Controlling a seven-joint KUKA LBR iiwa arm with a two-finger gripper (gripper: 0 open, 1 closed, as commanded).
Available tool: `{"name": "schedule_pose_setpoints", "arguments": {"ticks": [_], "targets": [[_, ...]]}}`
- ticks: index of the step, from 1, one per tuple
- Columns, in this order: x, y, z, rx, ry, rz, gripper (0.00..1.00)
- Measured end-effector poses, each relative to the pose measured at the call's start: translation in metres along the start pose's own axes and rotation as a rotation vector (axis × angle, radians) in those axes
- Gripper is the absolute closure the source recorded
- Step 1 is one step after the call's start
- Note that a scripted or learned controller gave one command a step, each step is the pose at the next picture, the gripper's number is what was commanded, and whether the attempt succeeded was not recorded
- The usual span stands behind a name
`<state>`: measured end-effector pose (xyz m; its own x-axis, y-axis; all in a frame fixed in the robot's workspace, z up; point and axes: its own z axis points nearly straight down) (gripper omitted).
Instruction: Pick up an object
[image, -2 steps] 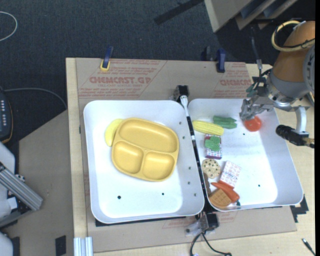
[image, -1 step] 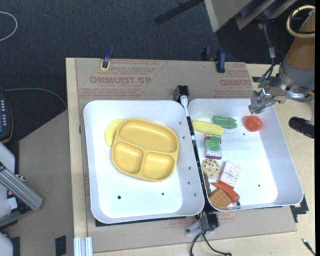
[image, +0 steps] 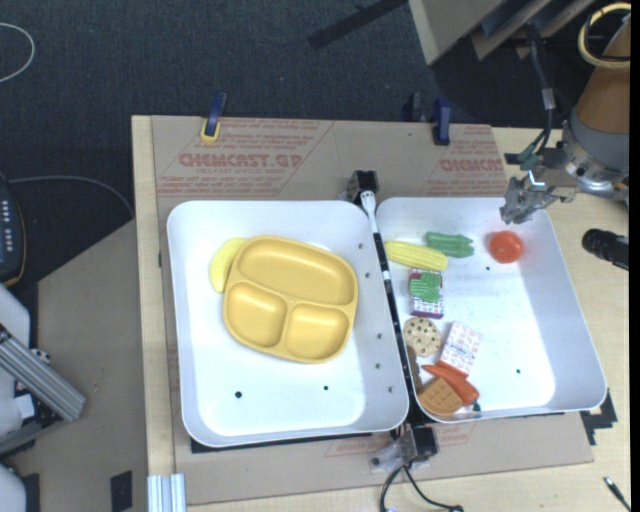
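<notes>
Red print reading "CHEMCAST GP" runs across the brown board under the bins, at upper centre of the frame, just above the left bin. The same red lettering begins again at upper right above the right bin, partly cut off and too faint to read. The small packets' print is illegible.

A brown cardboard sheet printed in red is seen clamped at its far edge by a yellow clip and a blue clip.
</notes>
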<state>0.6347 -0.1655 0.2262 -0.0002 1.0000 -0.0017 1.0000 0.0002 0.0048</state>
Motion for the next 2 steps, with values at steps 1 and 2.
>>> {"name": "schedule_pose_setpoints", "arguments": {"ticks": [1,2], "targets": [[0.04,-0.02,-0.004,0.007,0.004,-0.004,1.0],[0.101,-0.036,0.005,0.009,0.005,-0.006,1.0]]}}
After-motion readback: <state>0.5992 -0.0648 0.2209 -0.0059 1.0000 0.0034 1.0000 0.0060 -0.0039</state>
